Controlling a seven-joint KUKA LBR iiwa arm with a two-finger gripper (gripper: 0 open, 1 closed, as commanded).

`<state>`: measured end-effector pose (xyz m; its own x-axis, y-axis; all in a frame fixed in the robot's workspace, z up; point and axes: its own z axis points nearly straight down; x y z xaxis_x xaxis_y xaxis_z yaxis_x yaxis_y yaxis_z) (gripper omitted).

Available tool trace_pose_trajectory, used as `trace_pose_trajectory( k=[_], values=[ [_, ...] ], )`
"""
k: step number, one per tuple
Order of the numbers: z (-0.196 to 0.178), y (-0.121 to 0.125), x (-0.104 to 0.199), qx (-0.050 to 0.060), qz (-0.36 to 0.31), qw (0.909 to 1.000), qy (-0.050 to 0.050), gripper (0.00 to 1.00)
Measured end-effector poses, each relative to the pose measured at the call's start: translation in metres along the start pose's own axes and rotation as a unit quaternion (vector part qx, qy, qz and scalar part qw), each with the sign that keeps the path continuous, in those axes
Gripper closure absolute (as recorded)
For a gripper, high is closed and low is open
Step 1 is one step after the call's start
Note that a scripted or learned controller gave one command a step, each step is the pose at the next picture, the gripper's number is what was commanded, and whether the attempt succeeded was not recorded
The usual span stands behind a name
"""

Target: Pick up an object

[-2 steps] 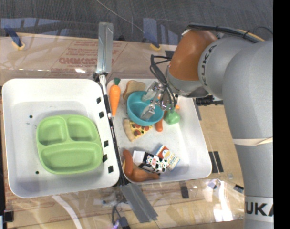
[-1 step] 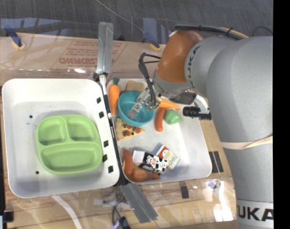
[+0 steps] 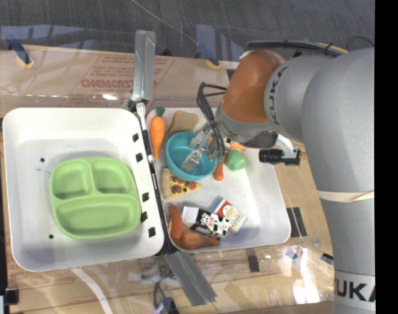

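A smooth teal plastic bowl (image 3: 186, 157) sits near the left wall of the right-hand shallow white bin (image 3: 272, 205), with a glossy orange toy carrot (image 3: 158, 136) just beside it against that wall. A flat pizza-slice toy (image 3: 180, 188) lies below the bowl, and a brown sausage-shaped toy (image 3: 183, 235) and a printed black-and-white carton (image 3: 215, 220) crowd the bin's near edge. A small green rounded toy (image 3: 237, 160) rests right of the bowl. The bin's right side is bare. The left bin (image 3: 25, 142) carries a matte green divided plate (image 3: 94, 197). The metal tool (image 3: 200, 154) reaches into the bowl; whether it is spread or pressed together cannot be told.
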<state>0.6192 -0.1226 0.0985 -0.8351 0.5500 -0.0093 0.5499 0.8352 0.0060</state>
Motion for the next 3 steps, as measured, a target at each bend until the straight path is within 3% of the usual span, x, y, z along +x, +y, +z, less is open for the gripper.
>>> trace_pose_trajectory(
  k=[1, 2, 3],
  values=[
    [-0.011, 0.002, 0.0, 0.0, -0.004, 1.0, -0.001, 1.0],
    [-0.096, 0.034, 0.049, 0.002, 0.128, 0.9918, 0.003, 1.0],
    [-0.093, 0.101, 0.073, 0.005, 0.342, 0.9396, 0.004, 1.0]
  ],
)
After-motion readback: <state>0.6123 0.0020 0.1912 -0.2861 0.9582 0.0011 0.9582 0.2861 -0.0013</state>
